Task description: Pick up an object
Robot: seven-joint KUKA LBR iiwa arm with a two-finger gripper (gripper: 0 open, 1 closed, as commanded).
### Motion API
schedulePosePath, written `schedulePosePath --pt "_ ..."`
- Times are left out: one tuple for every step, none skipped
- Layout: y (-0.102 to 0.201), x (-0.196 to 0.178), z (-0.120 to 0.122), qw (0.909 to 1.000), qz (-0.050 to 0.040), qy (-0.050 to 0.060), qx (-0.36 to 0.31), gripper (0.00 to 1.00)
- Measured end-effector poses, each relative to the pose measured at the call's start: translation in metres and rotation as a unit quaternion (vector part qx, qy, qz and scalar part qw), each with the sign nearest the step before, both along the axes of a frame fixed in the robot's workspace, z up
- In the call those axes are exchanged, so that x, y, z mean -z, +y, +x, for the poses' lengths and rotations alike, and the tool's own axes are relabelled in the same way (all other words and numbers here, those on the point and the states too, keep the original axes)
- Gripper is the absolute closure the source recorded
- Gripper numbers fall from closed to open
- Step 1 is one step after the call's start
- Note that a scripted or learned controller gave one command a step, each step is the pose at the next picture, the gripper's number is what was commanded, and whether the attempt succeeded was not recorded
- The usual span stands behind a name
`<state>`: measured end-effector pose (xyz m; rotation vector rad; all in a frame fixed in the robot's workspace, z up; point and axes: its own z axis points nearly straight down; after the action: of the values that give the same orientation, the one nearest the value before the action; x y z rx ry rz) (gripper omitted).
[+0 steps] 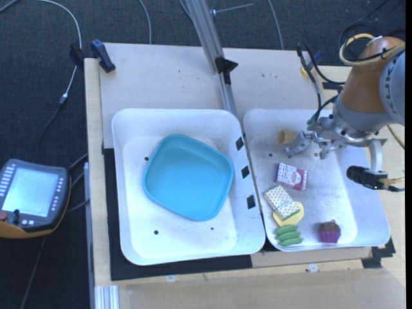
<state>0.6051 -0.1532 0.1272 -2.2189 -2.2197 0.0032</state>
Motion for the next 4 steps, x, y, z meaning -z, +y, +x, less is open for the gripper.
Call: schedulePosePath --pt "0.000 0.033 -0.001 1.0000 -0.0001 -0.001 0.000 0.00" --pt "0.000 0.020 0.001 1.0000 -0.0005 -0.003 0.000 1.00" --pt "0.001 -0.024 0.007 1.0000 -0.0007 -0.004 0.000 1.00" --pt "0.009 -0.070 0.011 1.0000 -0.0007 -0.004 0.000 1.00"
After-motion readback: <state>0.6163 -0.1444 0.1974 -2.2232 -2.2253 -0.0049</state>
